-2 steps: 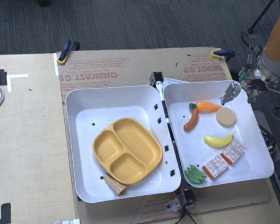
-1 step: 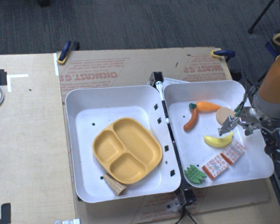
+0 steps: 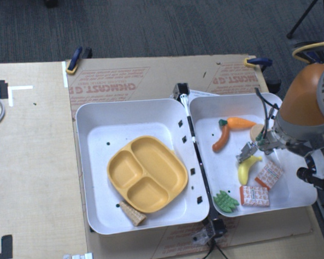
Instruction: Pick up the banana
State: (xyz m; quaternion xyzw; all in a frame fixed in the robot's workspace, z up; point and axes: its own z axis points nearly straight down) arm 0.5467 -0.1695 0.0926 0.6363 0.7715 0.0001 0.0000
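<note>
Banana (image 3: 246, 169) lies flat in the right bin (image 3: 297, 200), beside two snack packets (image 3: 262, 187). Claw (image 3: 247, 152) sits just above its upper end; can't tell how it's set. Banana not lifted, grasp and lift left, by the look.

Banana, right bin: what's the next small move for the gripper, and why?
Probably a short descent toward the bin's near side, to centre on the banana before closing. The gripper sits over the banana's upper tip, not its middle, and nothing shows between its fingers. A red-and-white packet lies close on the banana's right, so keep the move small.
</note>
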